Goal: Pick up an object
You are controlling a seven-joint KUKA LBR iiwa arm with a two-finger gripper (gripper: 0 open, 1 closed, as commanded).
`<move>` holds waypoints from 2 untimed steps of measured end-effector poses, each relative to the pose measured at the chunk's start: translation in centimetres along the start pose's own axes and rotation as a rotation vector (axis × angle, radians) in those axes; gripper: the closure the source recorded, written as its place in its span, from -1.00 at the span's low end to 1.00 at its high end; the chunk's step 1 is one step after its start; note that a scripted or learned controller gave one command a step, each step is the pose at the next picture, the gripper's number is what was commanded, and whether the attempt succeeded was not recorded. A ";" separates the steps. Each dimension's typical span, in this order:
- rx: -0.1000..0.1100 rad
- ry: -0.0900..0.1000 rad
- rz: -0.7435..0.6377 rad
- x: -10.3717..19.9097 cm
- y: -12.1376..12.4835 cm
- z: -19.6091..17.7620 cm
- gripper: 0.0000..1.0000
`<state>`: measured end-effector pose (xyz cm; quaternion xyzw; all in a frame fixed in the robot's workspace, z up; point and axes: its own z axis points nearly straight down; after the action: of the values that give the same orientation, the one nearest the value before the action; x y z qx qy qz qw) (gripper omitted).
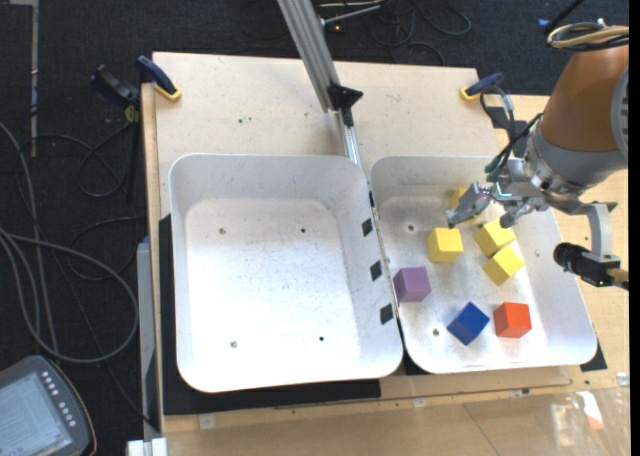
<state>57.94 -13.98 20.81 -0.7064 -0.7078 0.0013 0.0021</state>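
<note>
A pale wooden bench [260, 94] carries two shallow white bins side by side, the left bin [270, 269] and the right bin [420, 199], their inner walls touching. Blue-and-yellow clamps grip the bench's far left corner [155, 76] and far right corner [482, 86]. A slanted metal rail [300, 19] crosses the far edge. Black cables [60, 244] trail over the dark floor, and a handheld screen [40, 414] lies beyond the near left corner.

One camera is looking down from above the bench [300, 94] at a slant, taking in both bins: the left bin [190, 184] and the right bin [560, 334] are sitting mid-frame. It is standing far enough off that dark floor is showing around the bench, with the arm [590, 104] entering from the right.
</note>
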 end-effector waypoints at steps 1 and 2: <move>-0.005 -0.001 0.001 0.0 0.1 -0.3 -1.00; 0.001 0.000 0.002 0.9 -0.4 5.2 -1.00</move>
<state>57.49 -13.05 15.56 -0.7073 -0.7069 0.0016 0.0024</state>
